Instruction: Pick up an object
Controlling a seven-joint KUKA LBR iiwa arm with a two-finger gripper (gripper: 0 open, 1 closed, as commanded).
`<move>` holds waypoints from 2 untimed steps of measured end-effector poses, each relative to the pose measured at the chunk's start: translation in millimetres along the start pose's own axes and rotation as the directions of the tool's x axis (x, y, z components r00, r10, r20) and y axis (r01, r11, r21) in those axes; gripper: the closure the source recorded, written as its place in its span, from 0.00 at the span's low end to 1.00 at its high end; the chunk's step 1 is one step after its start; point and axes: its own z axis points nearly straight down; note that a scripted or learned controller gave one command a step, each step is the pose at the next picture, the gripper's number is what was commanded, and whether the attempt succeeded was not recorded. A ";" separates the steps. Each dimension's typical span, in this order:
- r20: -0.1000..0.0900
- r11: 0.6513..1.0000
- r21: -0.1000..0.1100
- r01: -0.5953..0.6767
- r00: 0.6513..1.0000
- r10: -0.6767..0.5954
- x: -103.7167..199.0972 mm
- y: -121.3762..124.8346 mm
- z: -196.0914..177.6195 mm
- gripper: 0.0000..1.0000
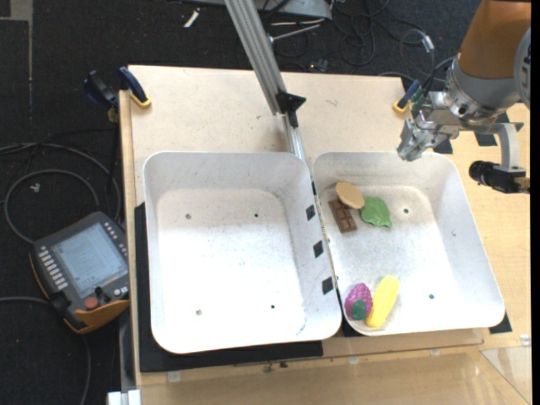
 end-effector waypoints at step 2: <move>0.001 1.000 0.003 -0.001 1.000 0.001 98.5 -29.6 25.9 1.00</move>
